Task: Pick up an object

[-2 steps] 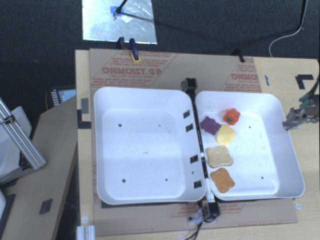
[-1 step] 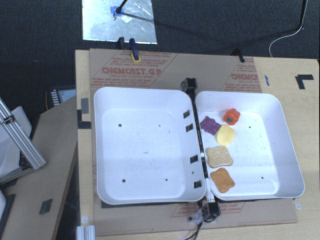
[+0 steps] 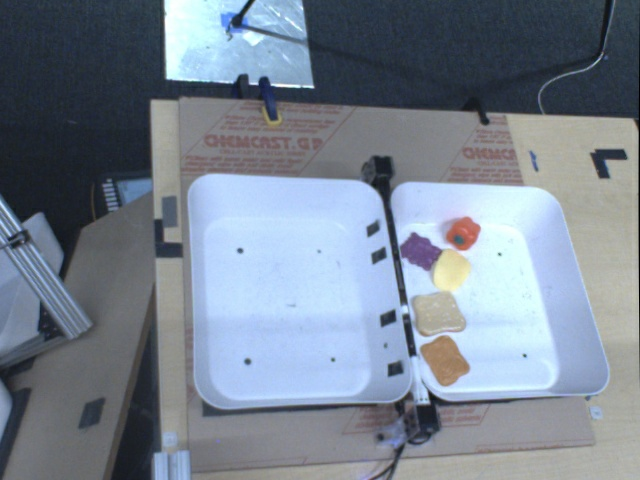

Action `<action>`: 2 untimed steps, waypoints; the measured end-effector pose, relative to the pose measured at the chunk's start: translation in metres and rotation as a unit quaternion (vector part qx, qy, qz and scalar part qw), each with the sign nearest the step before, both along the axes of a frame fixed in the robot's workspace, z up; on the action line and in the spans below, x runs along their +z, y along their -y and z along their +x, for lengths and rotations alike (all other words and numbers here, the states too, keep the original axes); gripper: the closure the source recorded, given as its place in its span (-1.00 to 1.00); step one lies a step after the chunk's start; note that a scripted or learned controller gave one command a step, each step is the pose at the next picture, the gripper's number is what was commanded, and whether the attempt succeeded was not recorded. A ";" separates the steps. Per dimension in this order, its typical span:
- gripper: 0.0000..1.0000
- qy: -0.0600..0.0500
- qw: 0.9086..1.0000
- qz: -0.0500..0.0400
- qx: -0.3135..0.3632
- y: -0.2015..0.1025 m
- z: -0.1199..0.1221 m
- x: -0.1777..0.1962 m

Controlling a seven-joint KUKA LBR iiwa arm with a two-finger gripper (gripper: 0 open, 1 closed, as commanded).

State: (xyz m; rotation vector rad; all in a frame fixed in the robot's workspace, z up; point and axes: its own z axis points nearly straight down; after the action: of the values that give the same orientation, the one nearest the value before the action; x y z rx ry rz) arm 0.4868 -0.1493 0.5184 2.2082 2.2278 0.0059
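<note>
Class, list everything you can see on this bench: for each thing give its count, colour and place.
Bins: two, white, side by side on the bench.
Toy pepper: one, orange-red, right bin, top of the cluster.
Purple piece: one, purple, right bin, near the divider.
Yellow piece: one, yellow, right bin, below the toy pepper.
Tan slice: one, pale tan, right bin, by the divider.
Orange slice: one, orange-brown, right bin, nearest the front.
Cardboard sheet: one, brown with red print, under the bins.
Foil square: one, silver, behind the bench.
</note>
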 end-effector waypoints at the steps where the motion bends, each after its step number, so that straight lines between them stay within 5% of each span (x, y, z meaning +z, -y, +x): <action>1: 1.00 0.000 1.000 0.001 0.002 -0.083 0.000 0.018; 2: 1.00 -0.002 1.000 0.001 0.002 -0.155 0.000 -0.007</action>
State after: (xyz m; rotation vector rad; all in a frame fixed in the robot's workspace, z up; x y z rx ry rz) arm 0.4867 0.0055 0.5115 2.2083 2.2351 0.0036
